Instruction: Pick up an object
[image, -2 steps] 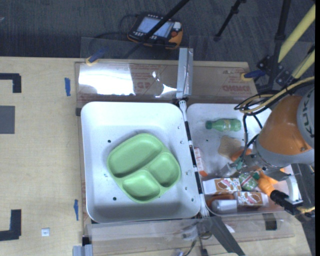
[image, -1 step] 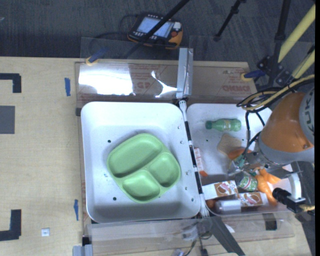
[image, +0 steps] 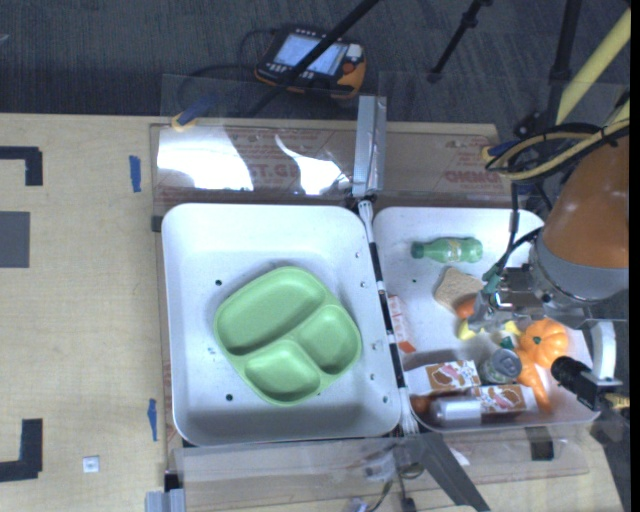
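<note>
The gripper (image: 490, 305) hangs low in the right bin (image: 400, 225), at the right of the frame. A small orange pumpkin (image: 543, 340) sits just beside it. I cannot tell how its jaws stand.

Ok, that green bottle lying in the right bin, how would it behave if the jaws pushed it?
The green bottle lies on its side, so it would probably roll. It looks like a plastic toy, likely light. Its smooth round body may slip.
</note>
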